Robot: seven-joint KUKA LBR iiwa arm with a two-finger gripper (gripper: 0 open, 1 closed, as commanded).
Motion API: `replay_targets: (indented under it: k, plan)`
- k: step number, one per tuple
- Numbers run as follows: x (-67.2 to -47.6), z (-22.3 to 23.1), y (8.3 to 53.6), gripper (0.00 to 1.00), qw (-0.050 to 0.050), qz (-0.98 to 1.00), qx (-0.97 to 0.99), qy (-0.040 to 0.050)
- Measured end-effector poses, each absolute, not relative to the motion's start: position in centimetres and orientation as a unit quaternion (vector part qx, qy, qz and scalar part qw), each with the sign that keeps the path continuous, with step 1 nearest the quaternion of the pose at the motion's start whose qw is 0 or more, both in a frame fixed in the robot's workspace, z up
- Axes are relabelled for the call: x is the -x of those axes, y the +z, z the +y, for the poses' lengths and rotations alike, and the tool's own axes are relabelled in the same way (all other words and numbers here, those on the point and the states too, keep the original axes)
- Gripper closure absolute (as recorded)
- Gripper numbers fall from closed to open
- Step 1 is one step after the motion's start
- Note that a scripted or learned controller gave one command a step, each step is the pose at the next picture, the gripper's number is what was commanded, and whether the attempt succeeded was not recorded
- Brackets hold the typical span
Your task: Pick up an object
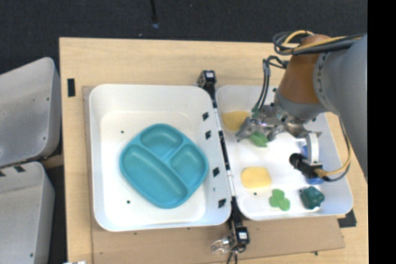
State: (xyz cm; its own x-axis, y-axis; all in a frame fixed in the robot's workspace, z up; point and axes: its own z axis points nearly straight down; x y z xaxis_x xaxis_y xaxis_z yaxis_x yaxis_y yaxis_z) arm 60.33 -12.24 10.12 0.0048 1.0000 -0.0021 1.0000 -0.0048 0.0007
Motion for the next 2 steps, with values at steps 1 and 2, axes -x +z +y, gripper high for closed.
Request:
replay_targets:
  k: [1,2]
  plan:
    - [-60.4,-12.3,11.1,1.0,0.002,0.704,-0.711,0.0004]
    - [-60.3,-12.7,17.2,1.0,0.0,0.704,-0.71,0.0]
